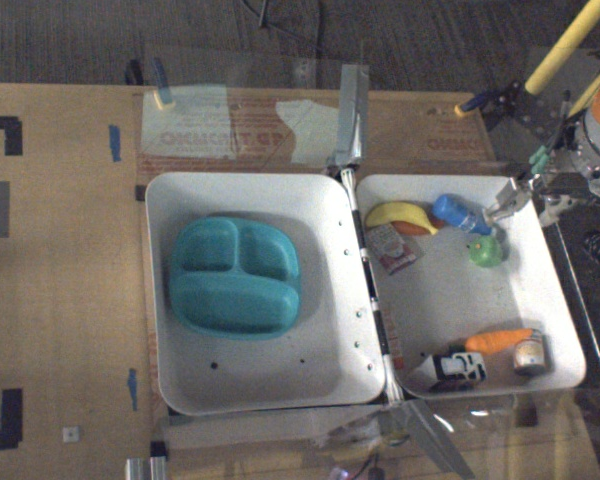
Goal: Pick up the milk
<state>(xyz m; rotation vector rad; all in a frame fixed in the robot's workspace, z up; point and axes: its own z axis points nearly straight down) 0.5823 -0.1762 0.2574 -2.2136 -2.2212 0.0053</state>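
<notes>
Fingers (pixel 507 200) hang above the right bin's (pixel 560 298) far edge, holding nothing.

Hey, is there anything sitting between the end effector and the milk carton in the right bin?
Nothing blocks a path from above. The end effector is over the bin's far right corner, by the green ball; the milk carton lies at the near edge, with the carrot right beside it.

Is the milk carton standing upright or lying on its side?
Lying on its side: the milk carton stretches flat along the near edge of the right bin.
</notes>
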